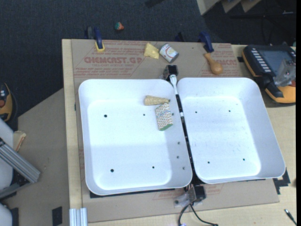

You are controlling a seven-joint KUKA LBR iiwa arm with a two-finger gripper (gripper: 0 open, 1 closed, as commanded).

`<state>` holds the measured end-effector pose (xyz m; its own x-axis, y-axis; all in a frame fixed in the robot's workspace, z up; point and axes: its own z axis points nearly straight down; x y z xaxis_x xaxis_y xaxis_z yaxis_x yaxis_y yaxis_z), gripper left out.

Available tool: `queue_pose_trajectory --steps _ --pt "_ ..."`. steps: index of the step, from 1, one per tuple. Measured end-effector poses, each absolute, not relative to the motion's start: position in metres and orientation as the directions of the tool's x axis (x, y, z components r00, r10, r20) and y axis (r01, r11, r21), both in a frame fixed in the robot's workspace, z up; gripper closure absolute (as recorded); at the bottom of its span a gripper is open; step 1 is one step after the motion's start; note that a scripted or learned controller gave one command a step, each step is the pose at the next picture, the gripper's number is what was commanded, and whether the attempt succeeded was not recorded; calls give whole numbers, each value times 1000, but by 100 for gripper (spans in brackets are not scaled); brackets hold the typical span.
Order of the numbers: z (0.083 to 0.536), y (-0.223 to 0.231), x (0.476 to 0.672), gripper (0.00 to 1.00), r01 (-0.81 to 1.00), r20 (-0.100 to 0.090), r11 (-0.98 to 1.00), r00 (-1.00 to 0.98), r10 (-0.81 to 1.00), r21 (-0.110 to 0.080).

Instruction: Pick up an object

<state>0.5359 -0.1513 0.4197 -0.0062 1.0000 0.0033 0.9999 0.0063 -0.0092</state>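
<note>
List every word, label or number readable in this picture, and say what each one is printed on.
"CHEMCAST. G P", the last letters uncertain, in red on the brown board behind the left bin.
More red print on the same board near the wooden piece: too blurred to read.
Small box markings: too small to read.
Patterned packet in the left bin: no legible text.
Handheld pendant keys: unreadable.

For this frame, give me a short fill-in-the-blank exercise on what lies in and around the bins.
1. The tan cone-shaped piece and the patterned packet both lie in the ____ bin.
2. The cone-shaped piece lies toward that bin's ____ edge, just above the packet.
3. The yellow wedge lies on the brown board, ____ the bins.
4. The wooden-handled tool lies on the board beyond the ____ bin.

Missing words: left; far; outside; right
</note>
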Motion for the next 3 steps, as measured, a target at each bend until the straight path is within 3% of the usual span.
queue_pose_trajectory --steps 1,2,3 --pt "481 -129 502 100 1000 -2 3 -3 1000 10" --pt "354 -26 486 100 1000 4 10 -10 1000 -14" --pt "409 -16 480 100 1000 0 2 -2 1000 6"
